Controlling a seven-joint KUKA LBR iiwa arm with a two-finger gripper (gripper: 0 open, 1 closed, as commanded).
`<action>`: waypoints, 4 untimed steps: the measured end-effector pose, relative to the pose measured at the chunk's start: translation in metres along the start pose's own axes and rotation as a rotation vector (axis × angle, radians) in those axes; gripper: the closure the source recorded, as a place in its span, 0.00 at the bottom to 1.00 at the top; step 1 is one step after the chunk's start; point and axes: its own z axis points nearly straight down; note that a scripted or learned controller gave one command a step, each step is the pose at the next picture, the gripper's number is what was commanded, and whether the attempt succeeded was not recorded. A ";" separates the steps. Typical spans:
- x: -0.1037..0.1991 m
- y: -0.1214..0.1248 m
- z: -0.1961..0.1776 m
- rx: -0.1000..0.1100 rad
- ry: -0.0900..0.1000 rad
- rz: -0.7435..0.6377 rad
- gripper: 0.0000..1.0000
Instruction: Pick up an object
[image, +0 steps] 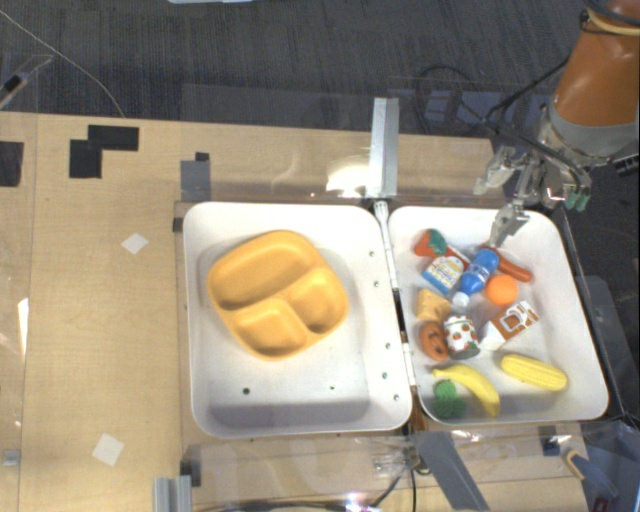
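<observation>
The right bin (578, 300) holds several toy foods. Among them are a blue bottle (477, 277), an orange ball (502, 290), a red carrot-like piece (516, 268), a blue and white carton (443, 272), a banana (472, 386) and a yellow corn cob (533, 372). My gripper (508, 222) hangs over the bin's far edge, just above and right of the blue bottle's top. Nothing shows in its grasp.
A yellow divided plate (278, 293) lies in the left bin (215, 400). A metal post (384, 140) stands behind the seam between the bins. A brown donut (433, 341), a green broccoli (448, 401) and a small brown and white box (515, 320) crowd the right bin's middle and front.
</observation>
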 end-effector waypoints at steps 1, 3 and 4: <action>0.037 0.025 0.126 -0.001 0.010 0.114 0.00; 0.016 0.044 0.125 0.000 -0.026 0.309 1.00; 0.029 0.126 0.049 -0.002 0.003 0.576 1.00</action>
